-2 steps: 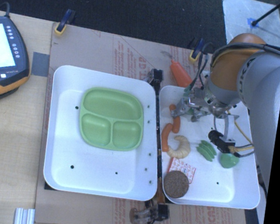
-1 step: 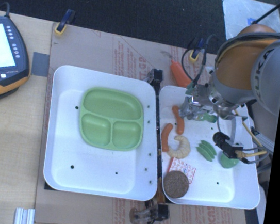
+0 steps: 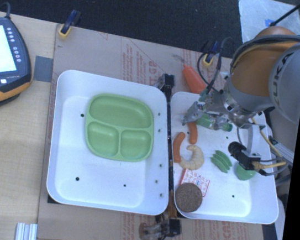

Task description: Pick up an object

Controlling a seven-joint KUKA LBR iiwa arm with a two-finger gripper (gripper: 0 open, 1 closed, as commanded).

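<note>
**Pincer low over the top of the right bin, above the small sausages**

At the upper left of the right white bin [image 3: 259,214], a short orange-red sausage [image 3: 192,133] lies just below the pincer [image 3: 199,116]. Whether the pincer is spread or pressed together cannot be told, and nothing can be seen between its tips. A second, curved orange sausage [image 3: 177,146] lies just below and left of the first, near the bin's left wall. Beside it, toward the frame's centre, sits a pale curled shrimp-shaped piece [image 3: 193,158]. Right of that are a green ridged piece [image 3: 222,161] and a green rounded piece [image 3: 244,173]. Lower down lie a white packet with red print [image 3: 194,181] and, touching its bottom edge, a brown round disc [image 3: 189,197].

The grey arm with the orange band [image 3: 265,55] enters from the upper right of the frame. In the left white bin [image 3: 62,182] rests a pale green divided plastic tray [image 3: 120,127]. An orange carrot-like piece [image 3: 192,78] lies on the bench above the right bin.
</note>
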